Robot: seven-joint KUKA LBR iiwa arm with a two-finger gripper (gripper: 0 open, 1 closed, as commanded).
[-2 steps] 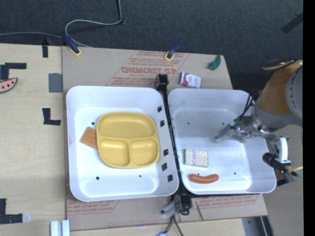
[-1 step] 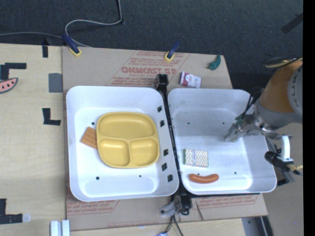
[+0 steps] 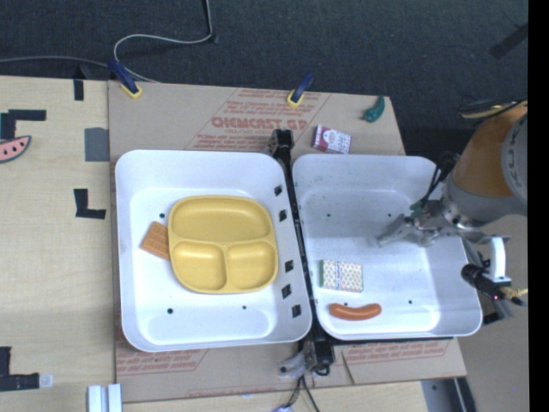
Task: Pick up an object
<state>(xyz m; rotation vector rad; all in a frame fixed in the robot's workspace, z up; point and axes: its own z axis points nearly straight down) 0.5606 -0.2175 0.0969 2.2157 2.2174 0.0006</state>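
Claw [image 3: 393,233]: poised in right bin [image 3: 360,174], fingers' state cannot be told. Risk: flat packet [image 3: 342,275] and hot dog [image 3: 355,311] easily missed, being low.

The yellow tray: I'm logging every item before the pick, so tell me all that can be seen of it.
The yellow tray is a rounded, plastic-looking divided plate with three compartments: one wide one along the far side and two smaller ones nearer the camera. It lies flat, open side up, in the left bin. Its left edge overlaps a tan, waffle-like piece.
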